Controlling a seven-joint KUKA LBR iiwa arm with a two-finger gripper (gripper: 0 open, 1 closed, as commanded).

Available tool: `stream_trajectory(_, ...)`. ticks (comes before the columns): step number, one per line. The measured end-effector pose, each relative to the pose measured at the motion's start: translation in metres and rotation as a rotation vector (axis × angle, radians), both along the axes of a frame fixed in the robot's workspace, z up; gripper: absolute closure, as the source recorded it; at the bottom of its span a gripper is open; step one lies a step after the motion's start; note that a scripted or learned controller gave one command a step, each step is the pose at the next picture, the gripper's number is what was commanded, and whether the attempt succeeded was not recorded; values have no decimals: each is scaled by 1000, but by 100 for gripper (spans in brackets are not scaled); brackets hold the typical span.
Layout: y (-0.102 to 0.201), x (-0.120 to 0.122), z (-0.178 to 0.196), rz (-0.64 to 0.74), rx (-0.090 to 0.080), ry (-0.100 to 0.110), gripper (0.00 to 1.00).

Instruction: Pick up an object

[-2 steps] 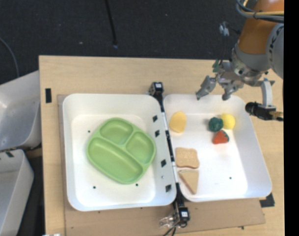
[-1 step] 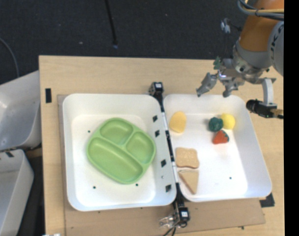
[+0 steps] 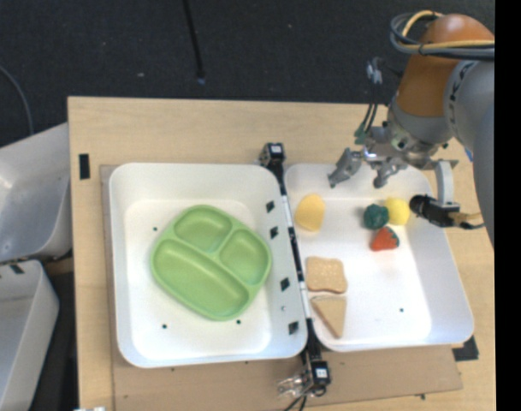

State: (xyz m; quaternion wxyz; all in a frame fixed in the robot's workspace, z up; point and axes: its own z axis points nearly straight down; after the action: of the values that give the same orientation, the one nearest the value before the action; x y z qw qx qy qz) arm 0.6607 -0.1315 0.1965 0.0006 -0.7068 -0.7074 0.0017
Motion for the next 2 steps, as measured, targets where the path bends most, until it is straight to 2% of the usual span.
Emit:
stream_trajectory(1, -1, 0, -63, -1, -1, 0, 0)
stream_trajectory(2, -3, 0, -97, -3, -1, -2, 0)
